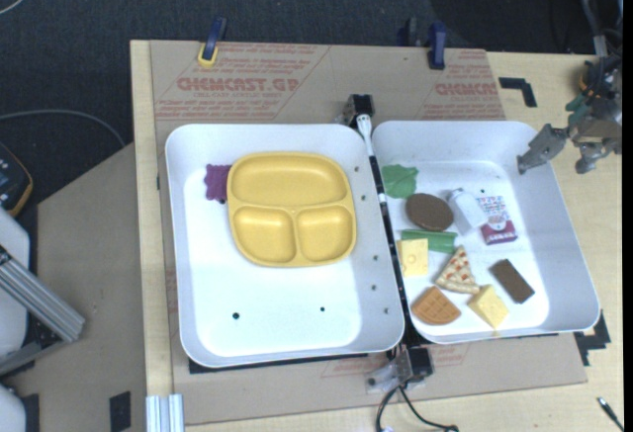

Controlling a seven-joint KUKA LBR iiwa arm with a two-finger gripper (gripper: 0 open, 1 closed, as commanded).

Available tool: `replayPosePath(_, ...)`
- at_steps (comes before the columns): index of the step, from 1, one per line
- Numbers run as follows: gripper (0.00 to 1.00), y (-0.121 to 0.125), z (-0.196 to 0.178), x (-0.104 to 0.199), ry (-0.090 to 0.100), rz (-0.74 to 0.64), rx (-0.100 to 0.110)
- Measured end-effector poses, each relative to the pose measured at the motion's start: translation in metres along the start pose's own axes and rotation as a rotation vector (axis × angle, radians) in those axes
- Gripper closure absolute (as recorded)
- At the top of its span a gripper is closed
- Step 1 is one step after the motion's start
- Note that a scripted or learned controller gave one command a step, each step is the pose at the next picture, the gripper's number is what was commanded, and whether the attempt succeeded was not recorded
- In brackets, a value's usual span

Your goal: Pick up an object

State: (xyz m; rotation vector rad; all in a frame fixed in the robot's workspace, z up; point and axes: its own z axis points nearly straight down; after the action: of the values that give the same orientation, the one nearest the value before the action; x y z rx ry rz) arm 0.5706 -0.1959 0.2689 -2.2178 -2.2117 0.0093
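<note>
Leftward, yellow tray [292, 208] in bin [198, 252]

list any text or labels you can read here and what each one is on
"CHEMCAST GP": red print on the brown protective sheet behind the left bin.
"CHEMCAST": the same red print, partly cut off, on the sheet behind the right bin.
Small carton in the right bin: it has a printed label, too small and blurred to read.
No other readable text.

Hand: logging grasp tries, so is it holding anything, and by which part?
Nothing held: the hand sits at the right bin's upper right rim, apart from the food.
</note>
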Motion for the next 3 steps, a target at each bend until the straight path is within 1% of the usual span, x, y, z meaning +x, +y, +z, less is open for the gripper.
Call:
replayPosePath(1, 0.00, 0.002, -0.006, 0.000, -0.003, -0.003, -0.011)
replayPosePath(2, 0.00, 0.011, 0.052, 0.000, 0.000, -0.003, -0.004)
replayPosePath(3, 0.00, 0.010, 0.095, -0.002, -0.001, -0.003, -0.005)
